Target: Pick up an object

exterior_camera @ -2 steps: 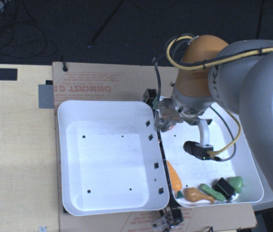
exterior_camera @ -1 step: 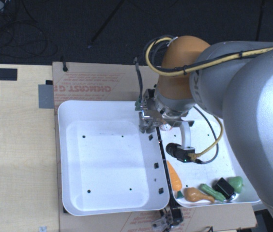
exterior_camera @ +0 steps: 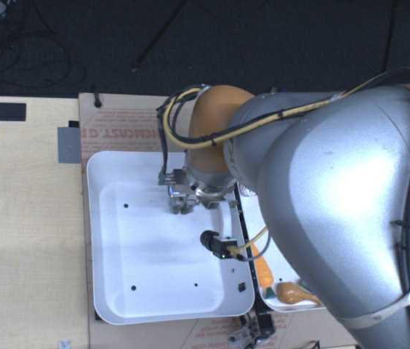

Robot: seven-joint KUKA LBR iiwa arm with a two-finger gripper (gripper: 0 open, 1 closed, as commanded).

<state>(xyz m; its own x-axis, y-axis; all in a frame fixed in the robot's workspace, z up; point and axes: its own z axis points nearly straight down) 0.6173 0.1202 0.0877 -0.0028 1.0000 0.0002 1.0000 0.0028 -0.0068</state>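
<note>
Arm (exterior_camera: 336, 195): grey, bulks over the right half of the view, reaching in from the right. It covers most of the right bin. Orange band (exterior_camera: 216, 122) sits above the wrist, with yellow and black cables (exterior_camera: 179, 115) looping around it.

Bench (exterior_camera: 23, 224): light wood surface on the left, with dark rectangular marks near the top left. A cardboard sheet (exterior_camera: 129, 126) with red printed lettering lies under the bins.

Left bin (exterior_camera: 107, 267): shallow, white, rounded corners, a few small dark dots on its floor. Its right rim runs alongside the right bin.

Right bin (exterior_camera: 292, 305): just a bottom-left corner strip is exposed below the arm.

Pincer (exterior_camera: 181, 206): hangs over the upper right part of the left bin, below the wrist. The fingers are small, dark and seen nearly end-on; cannot tell whether they are spread or closed, and nothing can be made out between them. A small black fitting (exterior_camera: 214, 242) with a cable hangs just below and right of it, near the bins' shared rim.

Task objects: an orange object (exterior_camera: 264, 271) lies in the exposed corner of the right bin, just beside the left rim. A tan-yellow object (exterior_camera: 292, 292) lies near it, lower and to the right, partly tucked beneath the arm. Both are well apart from the pincer.
</note>
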